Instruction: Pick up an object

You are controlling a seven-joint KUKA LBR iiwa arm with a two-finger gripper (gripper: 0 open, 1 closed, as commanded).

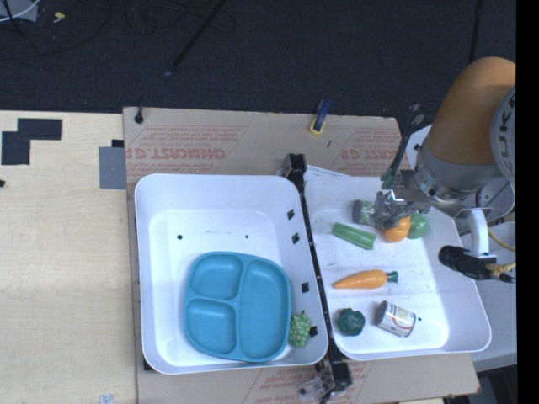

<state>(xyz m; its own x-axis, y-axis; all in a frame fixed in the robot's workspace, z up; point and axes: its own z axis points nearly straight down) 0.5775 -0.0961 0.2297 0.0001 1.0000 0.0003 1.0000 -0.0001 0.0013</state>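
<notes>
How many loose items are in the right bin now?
5: green stick, orange piece at the tool, carrot, dark green lump, can. Arm may hide more.

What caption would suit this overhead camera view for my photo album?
Robot gripper reaches down at an orange toy in the right bin, beside a carrot; a blue tray lies in the left bin.

1. The two white bins, left bin (pixel 152 225) and right bin (pixel 463 326), look like smooth plastic with a soft sheen.
2. The blue divided plate (pixel 236 305) is matt plastic.
3. The cardboard sheet (pixel 253 137) under the bins is brown, dull and printed.
4. The worktop (pixel 59 259) has a pale wood-grain finish.
5. The carrot (pixel 362 280) looks like smooth plastic.
6. The small can (pixel 396 319) shines like metal.
7. The arm's orange band (pixel 476 108) is glossy.
</notes>
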